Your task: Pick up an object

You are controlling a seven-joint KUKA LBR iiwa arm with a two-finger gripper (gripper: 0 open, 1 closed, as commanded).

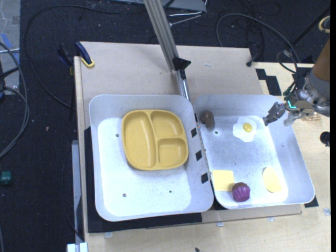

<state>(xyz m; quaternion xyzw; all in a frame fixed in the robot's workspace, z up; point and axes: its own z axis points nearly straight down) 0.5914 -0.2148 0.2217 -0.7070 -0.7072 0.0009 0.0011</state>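
Observation:
The right bin holds several small things. A fried egg toy lies near its far side, and a brown lump sits at the far left corner. A yellow square slice, a purple piece and a pale yellow oval lie along the near side. My gripper hovers over the bin's far right rim, just right of the egg. Its two fingers are spread and it is open with nothing between them.
The left bin carries a yellow divided plate. A metal pole slants down to the gap between the bins. Cables lie on the dark floor beyond the bench.

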